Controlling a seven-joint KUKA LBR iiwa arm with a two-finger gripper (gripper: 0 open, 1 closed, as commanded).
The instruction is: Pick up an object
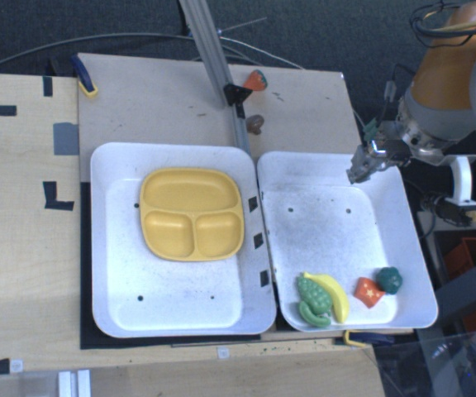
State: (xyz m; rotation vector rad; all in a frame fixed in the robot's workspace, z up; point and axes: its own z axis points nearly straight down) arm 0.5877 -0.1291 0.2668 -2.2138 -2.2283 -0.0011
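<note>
We list a yellow divided plate lying in the left bin. On the tabletop behind the bins we note a grey metal bar and a blue-and-yellow clamp.

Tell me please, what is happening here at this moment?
A robot arm reaches in from the right; its gripper is over the top edge of the right bin and holds nothing. The toys, a banana, a green vegetable, a strawberry and a dark green piece, lie untouched at the bin's near edge. The left bin holds a yellow tray.
</note>
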